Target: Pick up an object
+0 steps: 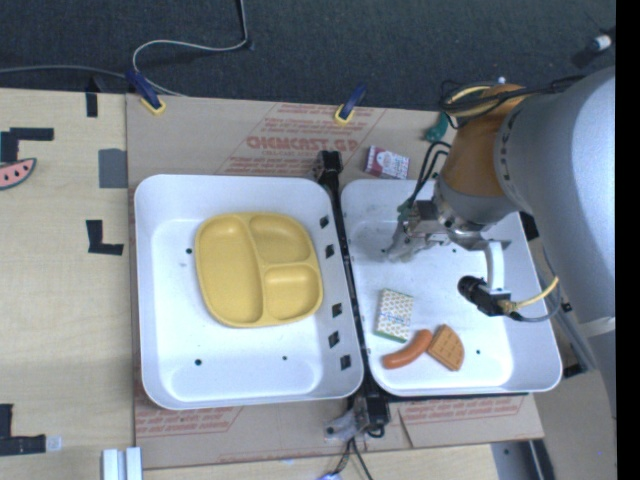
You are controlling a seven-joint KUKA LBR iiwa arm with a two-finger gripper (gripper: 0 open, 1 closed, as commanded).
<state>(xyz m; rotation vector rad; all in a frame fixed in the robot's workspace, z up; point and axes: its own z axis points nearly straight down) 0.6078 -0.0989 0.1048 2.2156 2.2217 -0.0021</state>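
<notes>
My gripper (403, 245) hangs low over the back left part of the right bin (520, 368), pointing down at the bare white floor. Nothing shows between its tips. In front of it, toward the near edge, lie a small checkered green and white packet (395, 314), an orange sausage (408, 349) and a brown waffle-like piece (447, 348). The packet is a short way nearer than the gripper, and the other two lie beyond it at the bin's front.
The left bin (160, 268) holds a yellow divided plate (259, 268). A small red and white packet (385, 163) lies on the cardboard behind the right bin. Black clips line the rims between the bins. The grey arm covers the right bin's far right side.
</notes>
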